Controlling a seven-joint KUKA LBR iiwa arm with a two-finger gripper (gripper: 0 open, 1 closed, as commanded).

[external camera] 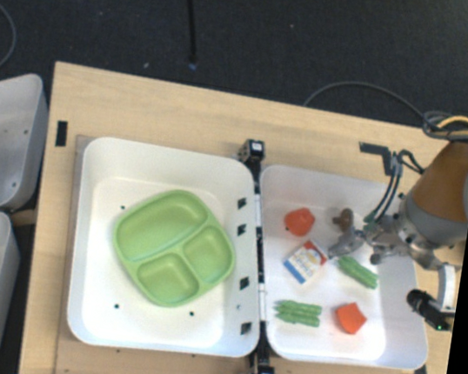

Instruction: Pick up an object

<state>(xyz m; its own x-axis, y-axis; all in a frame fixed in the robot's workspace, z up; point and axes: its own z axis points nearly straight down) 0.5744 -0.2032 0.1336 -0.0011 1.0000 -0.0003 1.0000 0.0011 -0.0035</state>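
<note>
Hovering in the right bin [402, 349], fingers [350, 242] just beside a green pickle [358, 272], spread or closed unclear

Grey arm [439, 225], orange band, dark looping cables, grey metal pincer [356, 241]

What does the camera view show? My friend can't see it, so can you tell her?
A grey robot arm's gripper hangs over the right white bin, which holds two orange blocks, a green pod, a green pickle, a small carton and a brown bit. The left white bin holds a green divided plate.
</note>
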